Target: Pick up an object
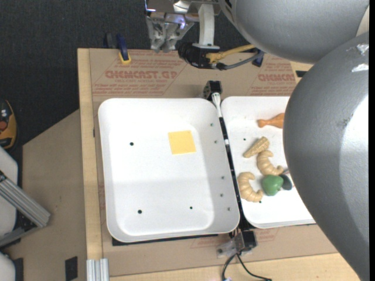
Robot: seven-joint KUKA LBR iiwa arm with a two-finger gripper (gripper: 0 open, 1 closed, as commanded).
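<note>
One orange item (272, 121) sits half hidden behind the arm (328, 127).

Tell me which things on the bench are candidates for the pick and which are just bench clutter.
Candidates for the pick:
- flat yellow square in the left white bin
- orange carrot-like piece, right white bin
- three tan curved pieces
- round green piece

Just lying about:
- yellow-and-blue clamp on the brown board's far edge
- black clips between the bins

Bulky grey arm (328, 127), smooth rounded casings (black lettering), metallic gripper (164, 37)
</note>
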